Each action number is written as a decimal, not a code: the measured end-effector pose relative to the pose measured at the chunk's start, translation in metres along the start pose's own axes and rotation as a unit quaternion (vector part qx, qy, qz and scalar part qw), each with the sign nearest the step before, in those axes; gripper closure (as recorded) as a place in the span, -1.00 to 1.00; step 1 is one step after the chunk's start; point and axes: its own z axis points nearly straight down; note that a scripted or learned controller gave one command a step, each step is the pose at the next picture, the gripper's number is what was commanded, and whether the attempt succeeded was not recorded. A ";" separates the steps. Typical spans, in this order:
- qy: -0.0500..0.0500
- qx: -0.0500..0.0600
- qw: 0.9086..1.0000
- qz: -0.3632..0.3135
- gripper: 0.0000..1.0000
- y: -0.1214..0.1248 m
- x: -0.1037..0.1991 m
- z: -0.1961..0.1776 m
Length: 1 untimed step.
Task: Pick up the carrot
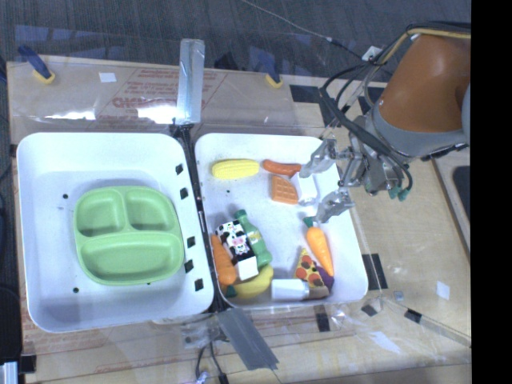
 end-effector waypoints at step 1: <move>0.001 -0.001 0.996 -0.089 -1.00 -0.039 0.008 0.189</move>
